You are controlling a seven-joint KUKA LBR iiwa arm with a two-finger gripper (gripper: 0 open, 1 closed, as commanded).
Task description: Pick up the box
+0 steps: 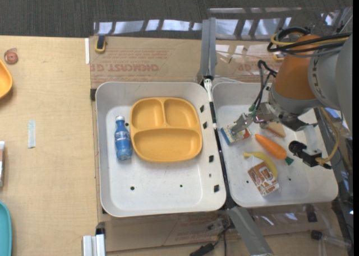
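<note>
Nearest the lens, a flat brown-and-white packet [263,177] with a printed pattern lies tilted on the floor of the right-hand white bin [314,193], a shallow, smooth tray with rounded corners. Just above it rest a curved yellow banana [263,158] and a tapered orange carrot [271,146] with a green tip. The small box [230,135], blue-edged with printed faces too small to read, lies near the bin's left wall, and the metal gripper [242,125] sits directly on its upper right end, touching it; whether the fingers are parted or closed around it cannot be made out from above. A tan wedge-shaped item [275,130] lies just right of the gripper. The grey arm [328,75], banded in orange and hung with yellow and black cables, reaches in from the right. In the left bin [162,193], a glossy yellow three-compartment plate [166,129] lies beside a blue bottle [122,139] with a white cap. Cardboard [140,61] behind the bins carries mirrored lettering reading roughly "CHEMCRZT."
</note>
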